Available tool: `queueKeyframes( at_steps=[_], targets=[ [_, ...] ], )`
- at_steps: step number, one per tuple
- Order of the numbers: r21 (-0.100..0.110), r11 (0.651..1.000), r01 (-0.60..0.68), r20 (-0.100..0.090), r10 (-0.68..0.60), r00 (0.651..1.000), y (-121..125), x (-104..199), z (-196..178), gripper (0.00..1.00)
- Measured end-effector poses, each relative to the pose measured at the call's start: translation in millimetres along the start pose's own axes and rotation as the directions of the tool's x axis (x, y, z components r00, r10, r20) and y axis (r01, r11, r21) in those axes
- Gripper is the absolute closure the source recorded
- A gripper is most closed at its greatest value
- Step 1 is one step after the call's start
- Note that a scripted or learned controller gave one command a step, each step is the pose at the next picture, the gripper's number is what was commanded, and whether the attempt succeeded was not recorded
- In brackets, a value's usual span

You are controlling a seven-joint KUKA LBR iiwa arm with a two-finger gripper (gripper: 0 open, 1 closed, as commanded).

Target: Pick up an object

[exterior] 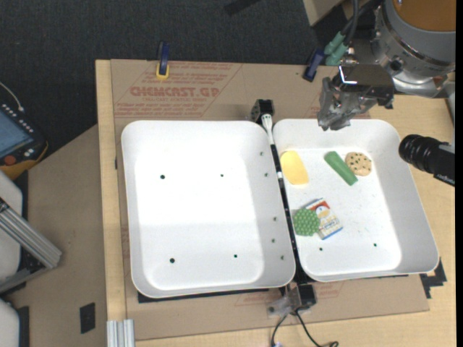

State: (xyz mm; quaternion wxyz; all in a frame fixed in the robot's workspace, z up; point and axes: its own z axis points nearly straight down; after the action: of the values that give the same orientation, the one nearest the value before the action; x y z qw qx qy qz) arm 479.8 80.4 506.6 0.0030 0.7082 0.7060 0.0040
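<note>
The right bin (405, 215) held all the candidates: a yellow piece (294, 168) near its upper left, a green stick (340, 168) lying at a slant in the upper middle, a round cookie (358, 163) touching the stick's right side, and lower down a green round item (305, 223) pressed against a small printed packet (325, 220). The left bin (195, 208) showed just its white floor with some dark dots.

For a good pick, I would judge the yellow piece the safest target, because it lay apart from the others; the stick and cookie touched, and so did the lower pair, so a grasp there could push the neighbour. The descent should be straight, with the fingers across the narrow side.

The gripper (334, 118) hung at the upper edge of the right bin, above and to the right of the yellow piece, near it but not touching. Nothing was between its fingers; whether they stood open or closed I could not tell.
</note>
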Motion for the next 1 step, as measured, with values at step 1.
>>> queueKeyframes(
  at_steps=[1],
  targets=[
    [0.018,1.000,0.003,0.003,-0.003,1.000,-1.7,9.7,63.9,1.00]
  ],
)
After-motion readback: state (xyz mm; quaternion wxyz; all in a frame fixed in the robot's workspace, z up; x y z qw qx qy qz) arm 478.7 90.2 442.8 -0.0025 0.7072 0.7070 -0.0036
